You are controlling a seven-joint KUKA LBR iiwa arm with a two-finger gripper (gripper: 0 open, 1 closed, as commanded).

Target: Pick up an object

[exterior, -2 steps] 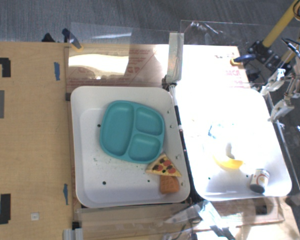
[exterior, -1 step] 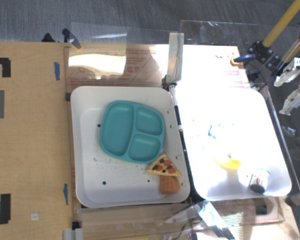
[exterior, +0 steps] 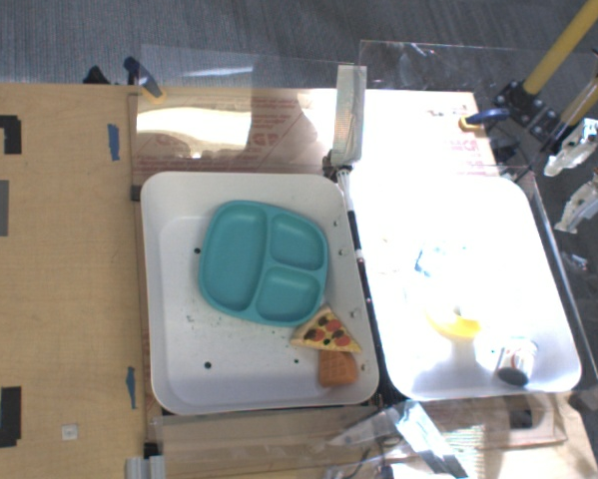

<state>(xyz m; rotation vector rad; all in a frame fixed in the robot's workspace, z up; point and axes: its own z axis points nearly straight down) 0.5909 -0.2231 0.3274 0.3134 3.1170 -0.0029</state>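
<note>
Two shallow white plastic bins sit side by side on the bench. The left bin (exterior: 169, 367) holds a teal three-compartment plastic plate (exterior: 264, 262), lying flat near the bin's middle. Just off the plate's lower right corner lies a toy pizza slice (exterior: 327, 332) with red and dark toppings, touching or nearly touching the plate's edge. Directly below the slice, touching it, sits a small orange-brown lump (exterior: 338, 369), near the bin's lower right corner.

The right bin (exterior: 548, 257) is strongly overexposed. In it a yellow object (exterior: 456, 324) lies in the lower middle, shape unclear in the glare. A small pale object with a dark end (exterior: 511, 363) lies near the lower right corner. A faint blue mark (exterior: 419, 261) shows near the centre; cannot identify it.

The gripper (exterior: 578, 173) appears at the far right edge, above and outside the right bin's upper right corner, well apart from every object in both bins. Cannot tell how its jaws stand; pale parts blur against the background. Nothing visible in its grasp
</note>
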